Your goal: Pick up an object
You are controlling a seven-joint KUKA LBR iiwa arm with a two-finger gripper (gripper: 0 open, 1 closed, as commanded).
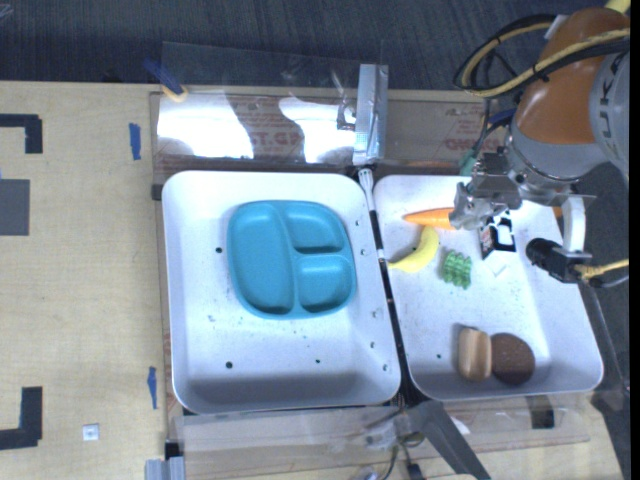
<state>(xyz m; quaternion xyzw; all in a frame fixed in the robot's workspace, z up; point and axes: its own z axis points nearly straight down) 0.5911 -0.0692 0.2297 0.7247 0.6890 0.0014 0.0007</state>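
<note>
**Lowering onto the carrot at the back of the right bin**

I am working my end effector (478, 211) down over the right bin (560, 368), near its far wall. It is sitting at the thick end of a toy carrot (432, 215), whose orange body is pointing toward the divider between the bins. I cannot tell how the end effector is set or whether it has hold of anything; its lower parts are blurring together from above. Just beside the carrot, a banana (420, 252) and a green block (457, 269) are crowding the approach, so I am judging that a straight descent, centred across the carrot's width, is suiting best. A bread roll (473, 353) and a brown round piece (512, 358) are lying well apart near the front. The blue divided plate (291, 258) is resting in the left bin (190, 298).
</note>
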